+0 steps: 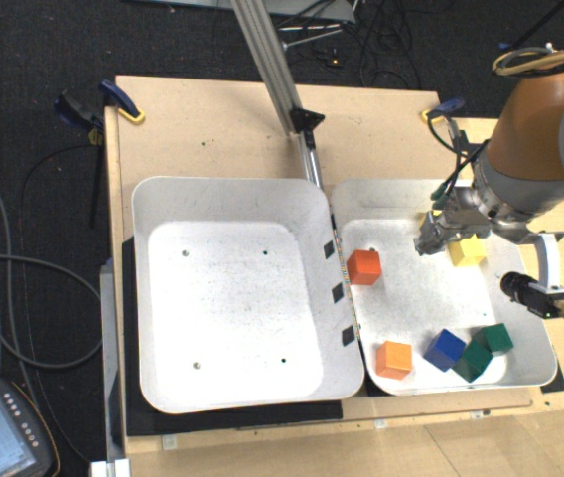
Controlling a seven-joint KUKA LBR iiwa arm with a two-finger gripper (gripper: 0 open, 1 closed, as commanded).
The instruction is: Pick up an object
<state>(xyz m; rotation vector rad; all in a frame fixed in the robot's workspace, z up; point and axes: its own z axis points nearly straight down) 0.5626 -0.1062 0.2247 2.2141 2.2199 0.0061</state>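
Tool [431, 238] beside yellow block [468, 251]

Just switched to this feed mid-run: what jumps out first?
The grey arm with its orange band reaches in from the right, its pincer low over the right bin beside a yellow block. Coloured blocks dot that bin: a dark orange one near the left wall, and a lighter orange, blue and two green along the near edge.
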